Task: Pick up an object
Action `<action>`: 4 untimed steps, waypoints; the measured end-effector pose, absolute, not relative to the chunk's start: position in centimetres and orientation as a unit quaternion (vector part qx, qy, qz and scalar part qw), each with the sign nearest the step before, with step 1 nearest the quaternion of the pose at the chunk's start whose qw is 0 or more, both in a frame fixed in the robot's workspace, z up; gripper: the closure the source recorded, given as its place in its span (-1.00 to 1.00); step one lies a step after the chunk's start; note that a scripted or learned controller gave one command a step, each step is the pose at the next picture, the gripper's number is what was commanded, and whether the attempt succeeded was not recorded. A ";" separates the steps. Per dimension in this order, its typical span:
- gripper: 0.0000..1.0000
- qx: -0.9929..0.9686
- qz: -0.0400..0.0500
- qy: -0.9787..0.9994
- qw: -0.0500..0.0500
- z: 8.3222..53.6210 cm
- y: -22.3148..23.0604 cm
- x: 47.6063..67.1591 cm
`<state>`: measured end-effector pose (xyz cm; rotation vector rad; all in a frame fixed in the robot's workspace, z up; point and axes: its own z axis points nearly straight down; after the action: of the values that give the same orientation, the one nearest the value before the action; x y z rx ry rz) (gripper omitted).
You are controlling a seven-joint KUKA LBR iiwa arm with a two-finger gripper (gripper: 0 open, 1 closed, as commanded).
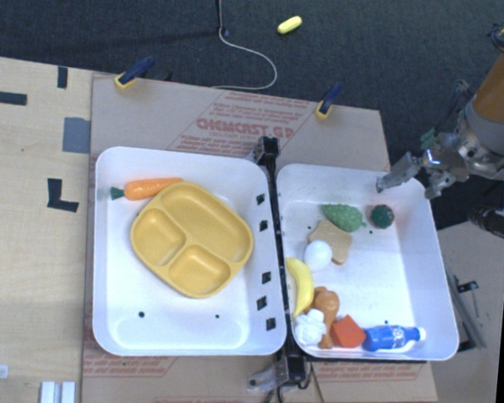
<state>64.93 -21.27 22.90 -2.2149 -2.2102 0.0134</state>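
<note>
The tool (407, 174) hangs over the far right corner of the right bin (421, 283), whether released or clenched I cannot tell, and the nearest thing, a dark green ball (381, 216), lies just below-left of it.

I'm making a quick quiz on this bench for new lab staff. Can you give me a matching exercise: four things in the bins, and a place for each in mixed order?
Things:
1. carrot
2. blue bottle
3. banana
4. dark green ball

Places:
A. right bin, near front right corner
B. left bin, by the yellow tray's back left edge
C. right bin, back part, right of the green leafy piece
D. right bin, along the left wall

Pairs: 1-B, 2-A, 3-D, 4-C
</note>
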 end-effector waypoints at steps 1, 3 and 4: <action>-1.00 -0.707 0.000 -0.708 0.000 23.8 -21.2 65.2; -1.00 -0.706 0.003 -0.708 0.003 12.9 -20.5 64.7; -1.00 -0.706 0.001 -0.708 -0.002 8.5 -20.5 64.8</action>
<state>64.82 -20.50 8.47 -2.2217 -2.2273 0.0022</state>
